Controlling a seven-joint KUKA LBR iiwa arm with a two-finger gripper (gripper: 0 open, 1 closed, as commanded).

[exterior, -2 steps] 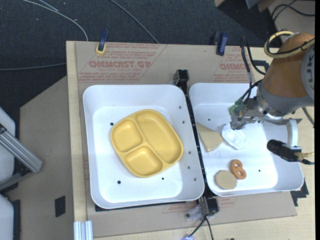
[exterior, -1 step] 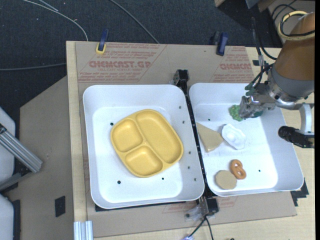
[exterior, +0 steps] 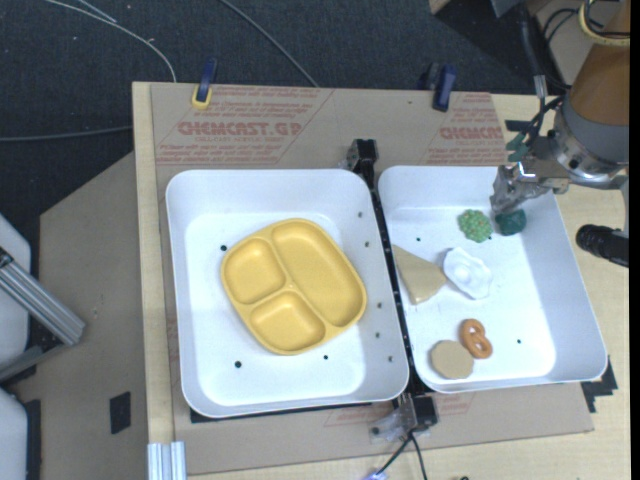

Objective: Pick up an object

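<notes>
Right, starting at the near edge of the right white bin (exterior: 560,368): a flat tan cookie-shaped disc (exterior: 452,359) lies close to the front wall, and touching it on the far side is a small orange pretzel-shaped piece (exterior: 476,337). These look like toy foods scattered loosely across the floor of the bin, spread out so that each one can be reached on its own.

Moving back, a beige wedge-shaped slice (exterior: 419,274) lies near the left wall, and just beside it on the right sits a crumpled white lump (exterior: 468,272). Further on is a green, bumpy broccoli-like piece (exterior: 476,225), and right next to that a dark teal piece (exterior: 512,222).

Over in the left white bin (exterior: 190,268), a yellow three-compartment plastic plate (exterior: 291,285) lies flat in the middle, likely waiting as a place to put things.

Now the arm: it comes in from the right, orange band high, wrist pointing steeply down over the far part of the right bin. The end effector (exterior: 510,200) hangs directly over the teal piece, with the broccoli-like piece just to its left. Whether it is released or clenched I cannot tell; the wrist hides that. My guess is that the teal piece is the target, though nothing appears lifted yet.

Both bins rest on a brown board on the worktop (exterior: 300,118).
</notes>
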